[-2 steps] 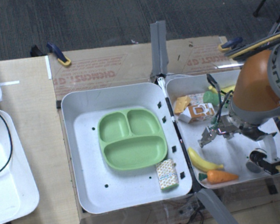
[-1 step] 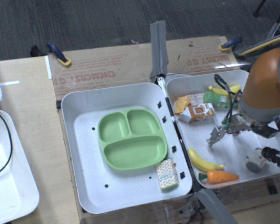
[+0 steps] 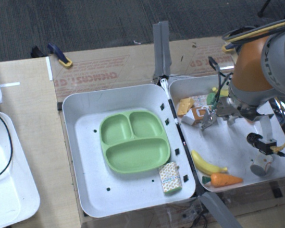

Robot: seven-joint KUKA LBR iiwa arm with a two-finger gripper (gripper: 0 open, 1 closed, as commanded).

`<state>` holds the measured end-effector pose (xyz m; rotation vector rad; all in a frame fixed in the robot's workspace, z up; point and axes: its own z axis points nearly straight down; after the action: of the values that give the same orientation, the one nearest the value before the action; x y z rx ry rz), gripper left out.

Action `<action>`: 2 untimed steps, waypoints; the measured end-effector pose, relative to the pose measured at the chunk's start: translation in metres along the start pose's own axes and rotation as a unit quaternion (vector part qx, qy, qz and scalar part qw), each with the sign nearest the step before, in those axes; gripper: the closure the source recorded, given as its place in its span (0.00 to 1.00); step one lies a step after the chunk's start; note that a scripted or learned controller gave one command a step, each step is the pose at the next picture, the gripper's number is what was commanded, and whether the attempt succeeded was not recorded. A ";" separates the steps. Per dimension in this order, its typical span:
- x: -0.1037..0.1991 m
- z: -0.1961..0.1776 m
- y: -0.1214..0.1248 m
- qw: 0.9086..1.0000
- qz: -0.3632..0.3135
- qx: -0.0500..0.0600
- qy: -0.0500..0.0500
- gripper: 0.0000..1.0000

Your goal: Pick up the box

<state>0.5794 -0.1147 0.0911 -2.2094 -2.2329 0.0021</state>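
The tool (image 3: 211, 121) sits low in the right bin (image 3: 246, 175), near that bin's upper left corner, at the end of the grey arm (image 3: 263, 75) that comes in from the right of the camera view. We make out metal parts at its tip, but we cannot tell how far apart they stand, nor whether anything is caught there. The box (image 3: 170, 178), small, pale and patterned, is in the other bin: it stands in the left bin (image 3: 86, 161) at its lower right corner, just beside the green plate (image 3: 134, 141) and close to the wall that the two bins share. So from the tool the box lies down and to the left in this view, across that dividing wall. Its long axis runs roughly up and down the picture, nearly parallel to the divider. We judge that the coming move turns on this: the tool must clear the wall and come down on the box's narrow width, with the bin wall tight on one side and the plate on the other. Counting what we see: one box, one three-part plate, two bins, one banana (image 3: 207, 164), one carrot (image 3: 226, 179), and a small cluster of orange and yellow-green items (image 3: 194, 106) near the tool that we cannot name with certainty.
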 end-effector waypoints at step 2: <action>-0.015 0.007 0.041 0.990 0.132 0.057 0.008 1.00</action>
<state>0.6201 -0.1295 0.0838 -2.4118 -1.8630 0.1093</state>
